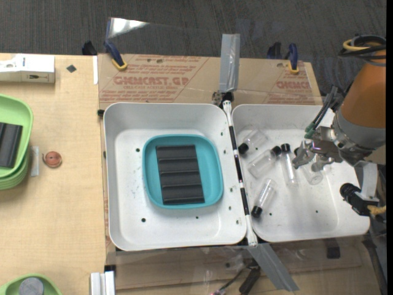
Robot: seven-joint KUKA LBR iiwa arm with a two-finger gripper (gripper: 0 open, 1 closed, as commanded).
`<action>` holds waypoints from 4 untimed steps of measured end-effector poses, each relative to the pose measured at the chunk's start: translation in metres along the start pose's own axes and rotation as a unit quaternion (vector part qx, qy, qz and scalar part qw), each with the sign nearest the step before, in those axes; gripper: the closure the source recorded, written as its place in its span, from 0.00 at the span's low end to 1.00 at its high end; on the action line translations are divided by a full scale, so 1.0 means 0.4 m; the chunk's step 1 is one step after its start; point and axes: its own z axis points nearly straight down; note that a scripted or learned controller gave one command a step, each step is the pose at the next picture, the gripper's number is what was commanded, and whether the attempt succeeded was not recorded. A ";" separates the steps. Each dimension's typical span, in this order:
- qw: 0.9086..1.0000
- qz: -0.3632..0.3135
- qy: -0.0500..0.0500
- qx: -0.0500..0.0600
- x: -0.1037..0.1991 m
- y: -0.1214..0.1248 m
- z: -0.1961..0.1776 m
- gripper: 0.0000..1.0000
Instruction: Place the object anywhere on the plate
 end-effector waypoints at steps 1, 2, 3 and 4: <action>1.000 -0.023 0.000 0.001 0.175 -0.032 0.020 1.00; 0.990 -0.142 0.000 0.000 0.327 -0.029 0.006 1.00; 0.990 -0.142 0.000 0.000 0.327 -0.029 0.006 0.00; 0.992 -0.123 -0.001 0.000 0.429 -0.024 -0.128 0.00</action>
